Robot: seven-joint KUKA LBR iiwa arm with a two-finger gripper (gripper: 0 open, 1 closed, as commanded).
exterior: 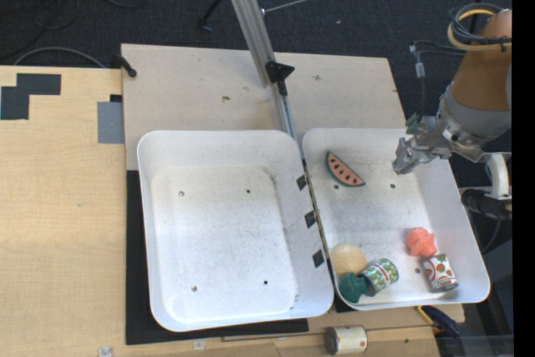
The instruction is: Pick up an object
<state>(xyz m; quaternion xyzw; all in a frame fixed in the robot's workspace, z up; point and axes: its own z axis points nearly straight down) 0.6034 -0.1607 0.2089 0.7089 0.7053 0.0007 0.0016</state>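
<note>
The right bin (393, 213) holds several small objects. A watermelon slice toy (343, 170) lies near its far left. Along its near edge sit a tan ball (349, 257), a dark green piece (354, 288), a green-striped can (381, 273), an orange-red lump (420, 242) and a small white can with red print (440, 272). My gripper (405, 160) hangs over the bin's far right part, right of the watermelon slice, with nothing seen between its fingers.
The left bin (221, 226) stands beside the right one, with black clips along the shared rims. A slanted aluminium rail (251, 21) rises behind the bins. A small cylinder (345, 339) lies on the bench in front of the right bin.
</note>
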